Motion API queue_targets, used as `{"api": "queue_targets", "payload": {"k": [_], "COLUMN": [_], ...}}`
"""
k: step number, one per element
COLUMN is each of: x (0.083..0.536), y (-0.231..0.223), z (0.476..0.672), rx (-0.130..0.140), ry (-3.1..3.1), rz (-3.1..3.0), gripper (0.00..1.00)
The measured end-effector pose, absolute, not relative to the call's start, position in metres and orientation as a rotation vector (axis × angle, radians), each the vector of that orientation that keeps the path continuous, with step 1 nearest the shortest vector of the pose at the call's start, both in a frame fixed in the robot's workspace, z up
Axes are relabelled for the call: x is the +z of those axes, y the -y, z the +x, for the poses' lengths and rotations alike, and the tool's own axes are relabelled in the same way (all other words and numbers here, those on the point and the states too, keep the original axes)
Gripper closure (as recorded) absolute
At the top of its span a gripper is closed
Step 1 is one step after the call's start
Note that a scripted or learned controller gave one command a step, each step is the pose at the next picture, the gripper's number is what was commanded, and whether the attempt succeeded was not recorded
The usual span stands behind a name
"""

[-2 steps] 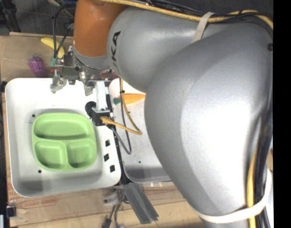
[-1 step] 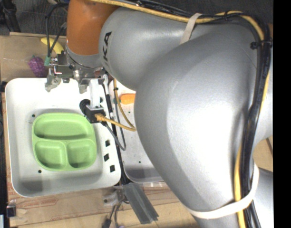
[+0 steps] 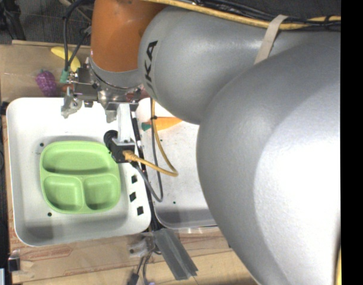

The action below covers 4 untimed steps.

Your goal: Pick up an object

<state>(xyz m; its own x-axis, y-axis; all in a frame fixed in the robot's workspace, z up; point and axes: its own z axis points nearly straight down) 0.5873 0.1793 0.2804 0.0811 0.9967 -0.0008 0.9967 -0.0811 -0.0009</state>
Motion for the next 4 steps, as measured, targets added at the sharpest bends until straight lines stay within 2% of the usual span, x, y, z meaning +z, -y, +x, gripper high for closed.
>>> {"api": "queue_targets", "payload": {"k": [1, 2, 3, 4], "x": [0.289, 0.289, 0.222, 0.222], "y": [-0.18, -0.18, -0.167, -0.167], "z": [0.587, 0.587, 0.634, 0.634], "rx": [0.007, 0.007, 0.01, 0.01], "ry": [2.136, 2.136, 2.254, 2.254], "rz": [-2.301, -2.3, -2.182, -2.182], "gripper": [1.0, 0.0, 0.0, 0.0]}}
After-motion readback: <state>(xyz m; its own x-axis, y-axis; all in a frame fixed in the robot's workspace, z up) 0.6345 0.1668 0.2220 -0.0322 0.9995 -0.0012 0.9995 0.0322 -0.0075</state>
